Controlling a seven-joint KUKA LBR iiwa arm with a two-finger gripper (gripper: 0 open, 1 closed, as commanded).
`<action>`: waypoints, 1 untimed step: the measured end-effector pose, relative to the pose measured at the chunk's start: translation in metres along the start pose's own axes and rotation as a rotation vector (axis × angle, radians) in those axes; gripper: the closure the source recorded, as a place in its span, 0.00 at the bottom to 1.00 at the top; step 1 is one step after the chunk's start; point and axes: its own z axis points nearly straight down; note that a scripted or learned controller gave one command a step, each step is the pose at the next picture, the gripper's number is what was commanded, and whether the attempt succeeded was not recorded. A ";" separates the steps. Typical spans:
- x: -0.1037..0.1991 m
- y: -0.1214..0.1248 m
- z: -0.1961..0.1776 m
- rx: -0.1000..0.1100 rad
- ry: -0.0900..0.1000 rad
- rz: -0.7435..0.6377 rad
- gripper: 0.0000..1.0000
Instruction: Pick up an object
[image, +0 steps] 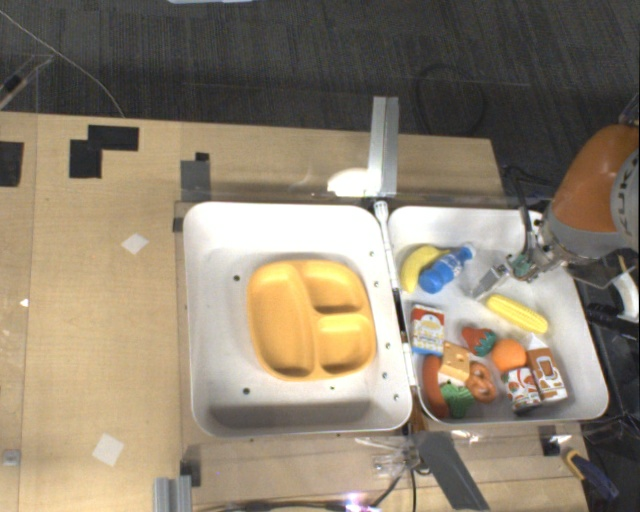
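Note:
My gripper (493, 279) hangs over the back of the right bin (592, 345), coming in from the right below the orange wrist band (598, 188). It sits between a blue bottle (447, 268) on its left and a yellow corn cob (516, 313) just below it. I see nothing held in it. A yellow fruit (416, 262) lies behind the bottle. Nearer the front are a small juice carton (427, 329), an orange (509, 355), a pretzel cracker (470, 371), a green piece (458, 400) and two brown-and-white cartons (535, 381).
The left bin (215, 300) holds a yellow divided plate (310, 318). A metal post (384, 145) stands behind the wall between the two bins. Cables run along the bench's right side.

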 end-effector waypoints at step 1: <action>-0.001 -0.022 -0.068 0.003 0.003 0.004 0.00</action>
